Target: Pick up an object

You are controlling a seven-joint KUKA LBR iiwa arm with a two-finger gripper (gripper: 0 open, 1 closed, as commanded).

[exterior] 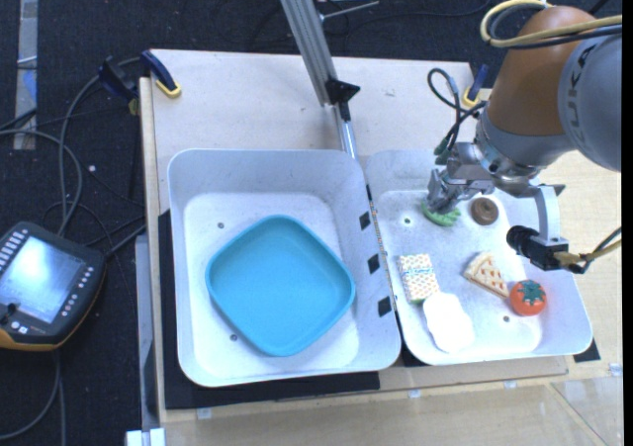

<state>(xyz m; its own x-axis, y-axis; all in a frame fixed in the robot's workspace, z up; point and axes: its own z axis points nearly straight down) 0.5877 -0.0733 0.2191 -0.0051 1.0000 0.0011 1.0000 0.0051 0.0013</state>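
In the right bin [554,340], far corner, my end effector [442,199] sits right over a small green object [443,216]; I can't tell its state or whether it's touching. The green thing looks light, soft, low-profile: I'd pinch across its short width. Nearby: brown disc [484,211], rigid-looking pizza-slice wedge [487,274], glossy tomato [528,298]. Blue plate [280,283] in the left bin.

A pale wooden bench [247,103] stands on dark carpet [69,19]. Black cables [74,177] trail across the floor at nine o'clock, beside a lit handheld pendant [45,281] at eight o'clock. A metal strut [307,24] slants in from twelve o'clock.
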